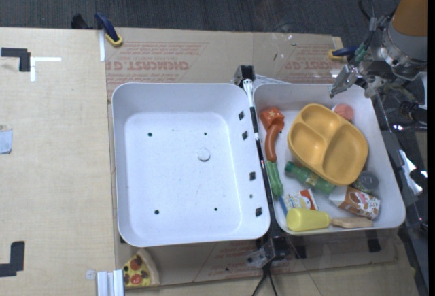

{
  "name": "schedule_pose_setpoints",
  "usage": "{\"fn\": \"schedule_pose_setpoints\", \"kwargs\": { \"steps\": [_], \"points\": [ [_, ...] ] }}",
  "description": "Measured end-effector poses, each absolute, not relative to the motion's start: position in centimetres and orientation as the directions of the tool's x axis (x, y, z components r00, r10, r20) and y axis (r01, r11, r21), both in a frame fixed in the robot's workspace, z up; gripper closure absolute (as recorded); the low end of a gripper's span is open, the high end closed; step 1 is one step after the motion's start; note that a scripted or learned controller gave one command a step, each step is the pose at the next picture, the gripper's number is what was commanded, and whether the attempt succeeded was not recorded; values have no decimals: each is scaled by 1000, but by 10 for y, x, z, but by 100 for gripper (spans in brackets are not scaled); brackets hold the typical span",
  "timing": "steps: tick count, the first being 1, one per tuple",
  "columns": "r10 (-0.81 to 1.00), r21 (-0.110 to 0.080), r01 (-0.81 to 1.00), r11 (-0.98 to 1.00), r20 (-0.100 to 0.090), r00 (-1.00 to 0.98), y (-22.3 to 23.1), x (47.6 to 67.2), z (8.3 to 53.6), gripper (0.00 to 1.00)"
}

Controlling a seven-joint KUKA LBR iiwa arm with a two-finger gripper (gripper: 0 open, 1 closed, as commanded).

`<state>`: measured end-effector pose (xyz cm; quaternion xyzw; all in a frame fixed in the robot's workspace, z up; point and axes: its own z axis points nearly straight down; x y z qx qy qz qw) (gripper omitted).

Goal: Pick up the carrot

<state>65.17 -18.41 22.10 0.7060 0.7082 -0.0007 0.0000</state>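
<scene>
Over the right bin's far right corner, the gripper (353,78) hangs with nothing in it, so the pick hasn't really started.

The fingers look spread apart, holding nothing. The carrot (272,130) lies along the left wall of the right bin (387,172), orange with a reddish top end toward the far edge, and a green stick just below it toward the near edge. The yellow divided dish (328,143) sits just beside it. My guess: the approach step is next. The arm has to cross the bin and come down tight against that wall without clipping the dish.
</scene>
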Motion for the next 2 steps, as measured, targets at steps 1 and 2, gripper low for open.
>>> {"fn": "schedule_pose_setpoints", "kwargs": {
  "steps": [1,2],
  "points": [
    [998,2,998,-60,-1,60,-205,636,93,0],
    [998,-1,998,-57,-1,57,-205,636,104,100]
  ]
}}
